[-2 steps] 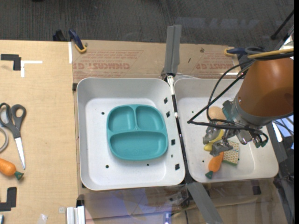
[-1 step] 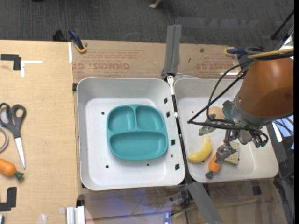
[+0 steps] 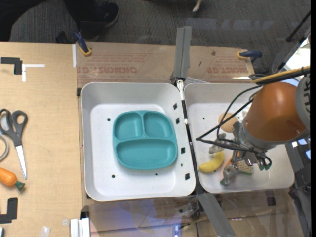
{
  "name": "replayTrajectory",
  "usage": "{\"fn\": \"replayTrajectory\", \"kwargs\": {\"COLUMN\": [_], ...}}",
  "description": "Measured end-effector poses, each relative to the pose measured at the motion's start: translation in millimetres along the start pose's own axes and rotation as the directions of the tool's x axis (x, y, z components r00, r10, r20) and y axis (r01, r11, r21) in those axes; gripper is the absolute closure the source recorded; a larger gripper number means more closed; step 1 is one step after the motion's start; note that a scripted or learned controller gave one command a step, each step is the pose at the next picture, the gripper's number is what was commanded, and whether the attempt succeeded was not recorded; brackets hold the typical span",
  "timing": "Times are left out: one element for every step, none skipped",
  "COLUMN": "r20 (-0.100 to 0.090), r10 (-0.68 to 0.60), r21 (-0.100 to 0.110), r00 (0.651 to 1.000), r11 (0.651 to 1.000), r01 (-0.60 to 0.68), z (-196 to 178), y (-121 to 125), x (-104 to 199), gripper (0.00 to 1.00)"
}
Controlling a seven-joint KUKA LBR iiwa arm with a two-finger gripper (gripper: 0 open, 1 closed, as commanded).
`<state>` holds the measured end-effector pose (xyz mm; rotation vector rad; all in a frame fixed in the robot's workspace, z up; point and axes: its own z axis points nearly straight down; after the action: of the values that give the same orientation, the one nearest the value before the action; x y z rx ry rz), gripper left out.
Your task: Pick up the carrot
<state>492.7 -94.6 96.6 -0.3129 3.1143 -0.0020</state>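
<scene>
Surface (image 3: 44, 132), far left: scissors (image 3: 15, 137); carrot (image 3: 9, 177) at 8 o'clock of them, by the left edge, outside both bins.
Left bin (image 3: 89, 147): teal plate (image 3: 145, 139).
Right bin (image 3: 207, 102): banana (image 3: 211, 163); gripper (image 3: 232, 174) at its 3 o'clock, low in the bin, grasp state cannot be told.
Step, as judged: approach not begun toward the carrot. Next calls for lifting clear and a long traverse toward 9 o'clock, then descent over it.
</scene>
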Motion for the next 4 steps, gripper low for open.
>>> {"fn": "replayTrajectory", "kwargs": {"r20": [-0.005,-0.002,-0.008,-0.008], "r10": [0.27,0.267,0.366,0.067], "r21": [0.001,0.002,0.001,-0.002], "r00": [0.963,0.964,0.931,0.998], "r11": [0.963,0.964,0.931,0.998], "r01": [-0.27,-0.267,-0.366,-0.067], "z": [3.1,-6.7,-75.2,-139.6], "y": [-86.0,-85.5,-6.2,65.2], "x": [15.6,13.7,-36.4,-0.9], "gripper": [0.0,1.0,1.0,1.0]}}
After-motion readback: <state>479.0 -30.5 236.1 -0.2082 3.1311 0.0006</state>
